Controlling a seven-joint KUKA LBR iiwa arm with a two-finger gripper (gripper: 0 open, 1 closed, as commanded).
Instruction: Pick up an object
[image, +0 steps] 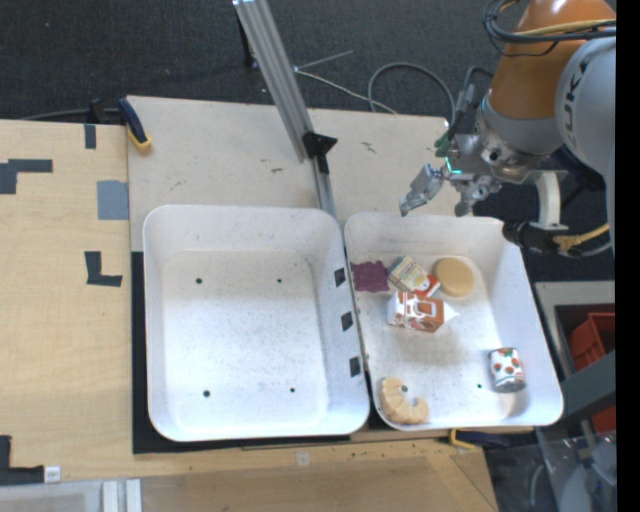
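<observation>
The right bin (520, 290) holds several small objects. A purple grape bunch (369, 275) lies by its left wall, beside a small tan box (408, 272) and a red and white carton (417, 311). A tan round bun (454, 277) sits to their right. A red and white can (506, 368) lies at the right wall, and a croissant (403, 402) at the front edge. My gripper (442, 195) hangs above the bin's back rim, open, with nothing between its two spread fingers (418, 194).
The left bin (240, 320) stands next to the right one. A slanted metal pole (290, 95) rises behind the bins. A yellow and blue clamp (135, 125) sits at the board's back left corner. Cables run behind the arm.
</observation>
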